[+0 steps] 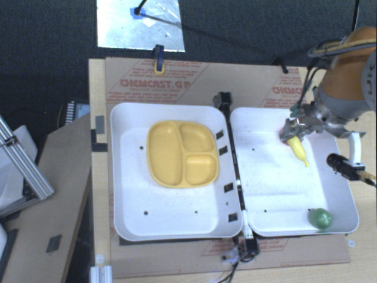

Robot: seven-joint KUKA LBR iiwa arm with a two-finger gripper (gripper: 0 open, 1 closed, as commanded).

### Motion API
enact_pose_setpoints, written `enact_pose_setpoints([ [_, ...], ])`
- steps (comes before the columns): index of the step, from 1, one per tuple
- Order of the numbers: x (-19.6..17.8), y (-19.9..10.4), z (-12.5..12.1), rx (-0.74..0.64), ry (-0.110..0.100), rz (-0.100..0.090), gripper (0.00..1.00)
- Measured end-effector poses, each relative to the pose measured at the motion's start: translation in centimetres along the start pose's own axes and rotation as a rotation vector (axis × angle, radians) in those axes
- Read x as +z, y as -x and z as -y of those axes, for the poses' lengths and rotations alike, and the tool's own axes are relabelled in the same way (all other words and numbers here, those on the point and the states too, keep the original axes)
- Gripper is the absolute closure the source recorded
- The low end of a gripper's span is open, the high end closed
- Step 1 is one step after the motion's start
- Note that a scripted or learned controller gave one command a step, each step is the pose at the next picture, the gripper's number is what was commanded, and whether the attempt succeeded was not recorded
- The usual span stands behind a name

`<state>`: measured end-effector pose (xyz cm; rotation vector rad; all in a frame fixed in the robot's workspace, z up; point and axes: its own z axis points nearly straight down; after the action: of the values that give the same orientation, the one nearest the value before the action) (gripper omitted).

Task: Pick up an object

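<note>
Two white bins sit side by side on the bench. Left bin (126, 217) carries a yellow divided plate (181, 153). Right bin (277, 217) carries a yellow pepper-shaped toy (299, 151) near its upper right and a green ball (321, 218) in the near right corner.

Gripper (293, 132) sits over the upper part of the right bin, directly at the top end of the yellow toy. The toy's thick end meets the fingertips and its pointed end hangs down and to the right. Judged: fingers clenched on the toy's top end, though the contact area is small and partly hidden by the gripper body.

Risks from here:
- Hold is at one extreme end, so the long body can swing and twist out during a lift.
- Tapered, smooth shape could squeeze out of the pinch.
- If the tip rests on the bin floor, a sideways move would drag it and lever it loose.
- Dropped toy may roll toward the bin wall, awkward for a retry.
</note>
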<state>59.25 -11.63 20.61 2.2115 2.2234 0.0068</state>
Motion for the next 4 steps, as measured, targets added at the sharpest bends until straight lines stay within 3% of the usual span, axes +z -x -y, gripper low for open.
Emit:
enact_pose_setpoints([
  [1, -4.9, 0.9, -0.6, 0.0, 0.0, 0.001, 1.0],
  [2, -3.3, -4.5, -1.3, -0.004, -0.005, -0.002, 1.0],
  [4, -3.7, -15.0, -3.0, -0.005, -0.005, -0.003, 1.0],
])
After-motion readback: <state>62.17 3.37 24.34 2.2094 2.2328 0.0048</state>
